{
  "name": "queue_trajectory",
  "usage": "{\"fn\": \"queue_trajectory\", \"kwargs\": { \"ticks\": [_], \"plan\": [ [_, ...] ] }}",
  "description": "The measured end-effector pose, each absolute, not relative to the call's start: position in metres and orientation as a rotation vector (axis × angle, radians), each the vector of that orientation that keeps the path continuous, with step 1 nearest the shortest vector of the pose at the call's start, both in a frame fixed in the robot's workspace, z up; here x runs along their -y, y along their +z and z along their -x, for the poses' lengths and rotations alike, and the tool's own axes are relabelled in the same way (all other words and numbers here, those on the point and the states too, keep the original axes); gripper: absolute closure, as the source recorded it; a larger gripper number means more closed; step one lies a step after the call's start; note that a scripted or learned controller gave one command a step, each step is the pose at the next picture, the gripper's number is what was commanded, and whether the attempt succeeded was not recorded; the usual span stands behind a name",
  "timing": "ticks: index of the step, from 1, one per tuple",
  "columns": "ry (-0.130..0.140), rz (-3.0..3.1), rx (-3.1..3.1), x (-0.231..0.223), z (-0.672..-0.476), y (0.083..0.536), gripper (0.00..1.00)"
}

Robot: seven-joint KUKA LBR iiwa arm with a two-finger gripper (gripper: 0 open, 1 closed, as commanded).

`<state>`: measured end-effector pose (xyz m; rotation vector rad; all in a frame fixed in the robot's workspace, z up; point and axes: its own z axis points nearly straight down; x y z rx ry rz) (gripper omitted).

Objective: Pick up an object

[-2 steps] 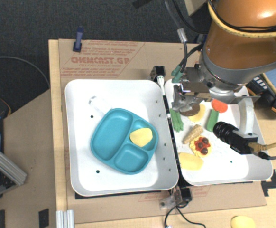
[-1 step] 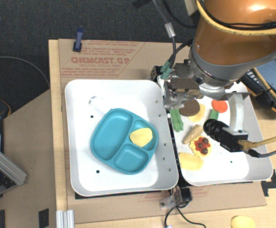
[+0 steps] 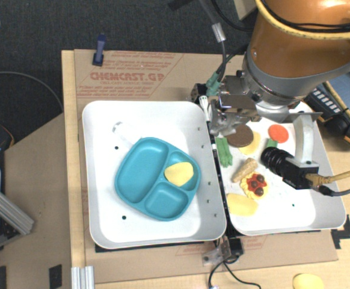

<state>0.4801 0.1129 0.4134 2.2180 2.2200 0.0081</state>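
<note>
Slim green piece (image 3: 224,151), toy-vegetable in look, smooth, evenly coloured, narrow along its whole length. Lying flat in the right bin (image 3: 328,212), just to the view's left of the brown disc (image 3: 241,138) and hard by the bin's wall. Long axis running from the far side of the view toward the near side, near end tipped slightly to the view's right. Far end close by the gripper (image 3: 222,120), near end reaching past the disc. Gripper hanging just beyond the disc and to its left in the view. Clenched or released: cannot tell.

To the view's right of the disc, an orange-red piece (image 3: 278,133). Nearer the viewer than the disc, a tan piece (image 3: 244,170), a yellow slice topped with red and dark berries (image 3: 256,185), and a plain yellow piece (image 3: 242,205). Well to the view's left of the disc, in the left bin (image 3: 103,137), a teal divided plate (image 3: 145,179) with a yellow lump (image 3: 179,173) in its right-hand compartment.
</note>
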Motion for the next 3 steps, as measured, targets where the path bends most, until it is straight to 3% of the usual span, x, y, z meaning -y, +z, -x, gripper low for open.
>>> {"fn": "queue_trajectory", "kwargs": {
  "ticks": [1,2,3],
  "plan": [
    [0.011,-2.216,-2.219,-0.113,-0.481,0.424,1.0],
    [-0.017,-2.23,-2.222,-0.095,-0.478,0.33,1.0],
    [0.02,-2.219,-2.208,-0.055,-0.48,0.454,1.0]
  ]
}}
